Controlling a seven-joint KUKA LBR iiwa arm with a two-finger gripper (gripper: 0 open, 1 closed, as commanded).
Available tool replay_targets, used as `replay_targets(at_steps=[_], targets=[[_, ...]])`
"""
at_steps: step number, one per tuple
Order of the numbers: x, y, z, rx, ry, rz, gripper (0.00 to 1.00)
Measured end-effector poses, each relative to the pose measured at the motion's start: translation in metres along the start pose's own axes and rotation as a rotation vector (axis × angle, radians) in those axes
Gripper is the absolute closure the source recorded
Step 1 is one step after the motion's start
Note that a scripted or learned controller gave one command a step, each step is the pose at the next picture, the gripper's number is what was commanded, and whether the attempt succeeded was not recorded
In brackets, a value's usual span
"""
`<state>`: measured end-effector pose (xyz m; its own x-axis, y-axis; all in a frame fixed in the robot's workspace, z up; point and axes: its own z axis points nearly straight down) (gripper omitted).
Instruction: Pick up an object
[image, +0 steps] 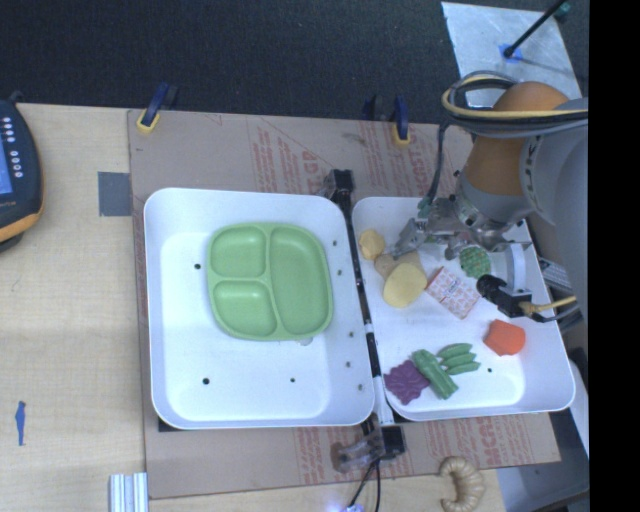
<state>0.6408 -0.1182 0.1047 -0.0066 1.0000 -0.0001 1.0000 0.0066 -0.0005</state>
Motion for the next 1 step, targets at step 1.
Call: replay_targets(at_steps=[1], targets=[[0.0237,0.0162,0.0123,0.0,-0.001,0.001,0.0]])
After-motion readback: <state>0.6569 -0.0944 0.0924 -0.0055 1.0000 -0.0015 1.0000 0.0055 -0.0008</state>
